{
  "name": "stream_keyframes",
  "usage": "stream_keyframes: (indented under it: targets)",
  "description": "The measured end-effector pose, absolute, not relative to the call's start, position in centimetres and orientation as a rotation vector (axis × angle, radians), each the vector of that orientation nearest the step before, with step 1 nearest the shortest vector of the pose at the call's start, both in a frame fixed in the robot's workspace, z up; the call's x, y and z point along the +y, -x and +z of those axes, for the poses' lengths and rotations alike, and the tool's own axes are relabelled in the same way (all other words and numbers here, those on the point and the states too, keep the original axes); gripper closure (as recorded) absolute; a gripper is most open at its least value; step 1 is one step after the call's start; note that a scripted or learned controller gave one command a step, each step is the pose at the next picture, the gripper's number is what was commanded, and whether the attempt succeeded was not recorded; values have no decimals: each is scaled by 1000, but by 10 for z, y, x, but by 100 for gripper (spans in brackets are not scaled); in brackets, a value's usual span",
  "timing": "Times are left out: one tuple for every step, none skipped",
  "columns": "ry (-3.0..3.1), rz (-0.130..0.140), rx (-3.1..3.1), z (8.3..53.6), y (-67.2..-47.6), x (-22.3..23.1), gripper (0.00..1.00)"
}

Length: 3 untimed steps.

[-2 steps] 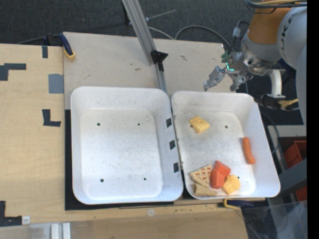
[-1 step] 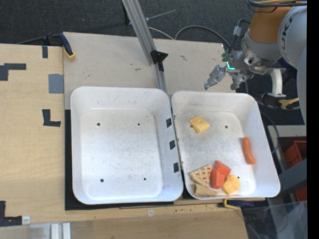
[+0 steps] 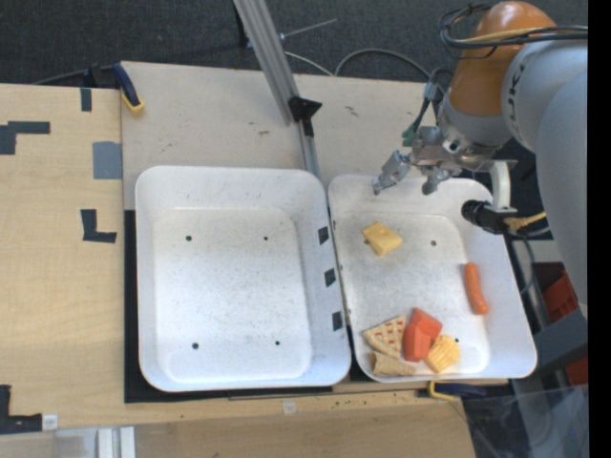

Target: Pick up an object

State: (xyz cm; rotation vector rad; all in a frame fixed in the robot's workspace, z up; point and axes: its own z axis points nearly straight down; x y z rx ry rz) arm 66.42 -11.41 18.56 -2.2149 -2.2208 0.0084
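Overhead, no grasp yet

Currently the two-finger end effector (image 3: pixel 408 174) hangs over the right shallow white plastic bin's (image 3: pixel 496 351) far rim, fingers spread, nothing between them. Small pale-yellow wedge-shaped block (image 3: pixel 382 239) lies just below it, apart from the rest, so likely the easiest target. Slim orange carrot-like stick (image 3: pixel 475 288) lies near the right wall; a red-and-yellow toy cluster (image 3: pixel 412 343) crowds the near edge.

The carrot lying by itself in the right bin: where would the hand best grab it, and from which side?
Probably across its middle, coming straight down from above. The carrot is a thin stick lying flat, lengthwise up and down the view, so the hand would likely close across its narrow width. It sits near the right bin's wall, which may crowd one finger.
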Motion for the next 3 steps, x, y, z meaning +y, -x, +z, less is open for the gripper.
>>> stream_keyframes:
  targets:
    - [2214, 10, -2220, 121, -660, -109, 0]
    - [2217, 6, -2223, 86, -659, -108, 0]
    - [2217, 3, -2225, 98, -660, -107, 100]
